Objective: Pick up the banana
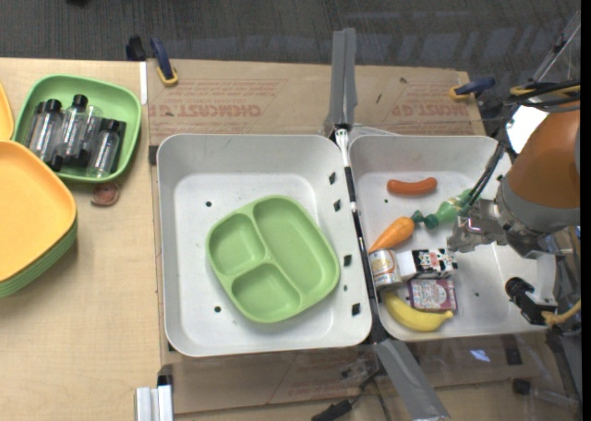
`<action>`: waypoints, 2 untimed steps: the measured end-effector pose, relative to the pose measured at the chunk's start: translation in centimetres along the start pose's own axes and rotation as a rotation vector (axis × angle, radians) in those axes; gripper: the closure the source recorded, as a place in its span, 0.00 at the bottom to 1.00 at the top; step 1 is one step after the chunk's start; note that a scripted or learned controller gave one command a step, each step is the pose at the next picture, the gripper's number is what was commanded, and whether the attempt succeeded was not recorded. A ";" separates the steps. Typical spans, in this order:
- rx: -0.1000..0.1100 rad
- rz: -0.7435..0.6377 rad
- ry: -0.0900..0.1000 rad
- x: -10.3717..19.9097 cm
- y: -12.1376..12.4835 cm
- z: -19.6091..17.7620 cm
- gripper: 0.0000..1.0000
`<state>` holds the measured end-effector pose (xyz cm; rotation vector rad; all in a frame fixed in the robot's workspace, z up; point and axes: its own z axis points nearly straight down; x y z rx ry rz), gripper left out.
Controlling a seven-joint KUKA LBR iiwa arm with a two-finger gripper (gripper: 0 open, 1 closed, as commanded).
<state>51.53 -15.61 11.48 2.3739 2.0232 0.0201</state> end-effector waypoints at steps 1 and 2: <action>0.027 -0.027 0.005 -1.0 0.6 2.4 1.00; 0.024 -0.275 0.007 -3.2 1.4 -8.2 1.00</action>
